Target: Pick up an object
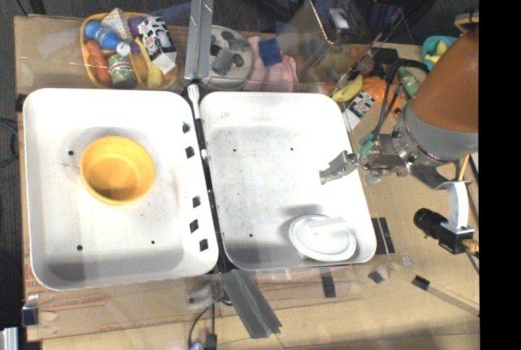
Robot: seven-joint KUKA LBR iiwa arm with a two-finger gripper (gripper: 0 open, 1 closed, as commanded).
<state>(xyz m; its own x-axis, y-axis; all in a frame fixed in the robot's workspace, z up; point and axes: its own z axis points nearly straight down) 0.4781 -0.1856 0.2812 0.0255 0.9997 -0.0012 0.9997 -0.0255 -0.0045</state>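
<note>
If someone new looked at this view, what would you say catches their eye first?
Probably the yellow bowl, bright against the left white bin. Next, the arm's orange band at the right edge, with the gripper reaching over the right bin above a white plate in that bin's near right corner. A basket of colourful items sits behind the left bin.

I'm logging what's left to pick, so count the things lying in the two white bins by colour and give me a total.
Yellow: 1, the bowl in the left bin
White: 1, the round lid-like disc in the right bin
Total: 2
</note>
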